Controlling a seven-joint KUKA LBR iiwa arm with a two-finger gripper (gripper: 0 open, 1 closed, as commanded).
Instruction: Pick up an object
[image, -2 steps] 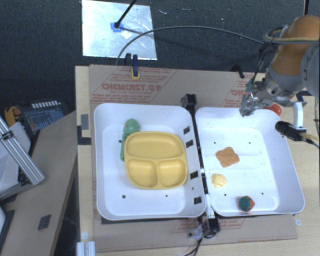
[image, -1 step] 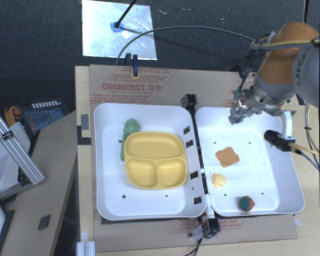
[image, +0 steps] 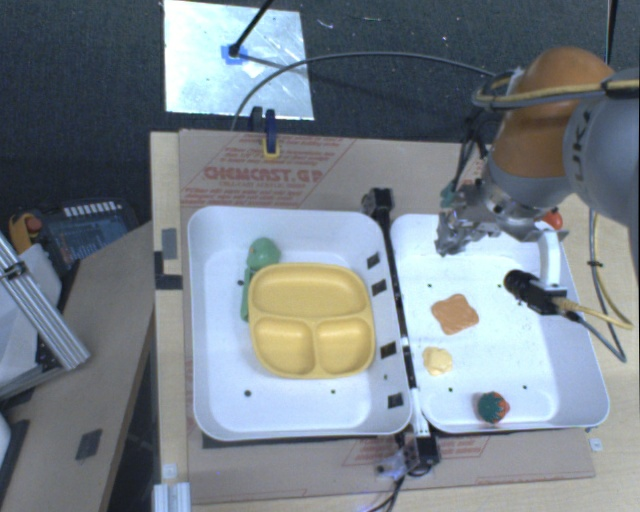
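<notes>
A: The gripper (image: 452, 238) hangs over the far end of the right bin (image: 575, 385). Open or closed? I can't tell from here.

B: Nearest target is the orange piece (image: 455, 314), mid-bin, towards the divider.

A: It should centre over it, drop straight, then close low.

B: It's flat, squarish, with wavy edges. I'd guess that's tricky to pinch.

yellow tray (image: 305, 330) crowds left bin (image: 215, 330)
</notes>
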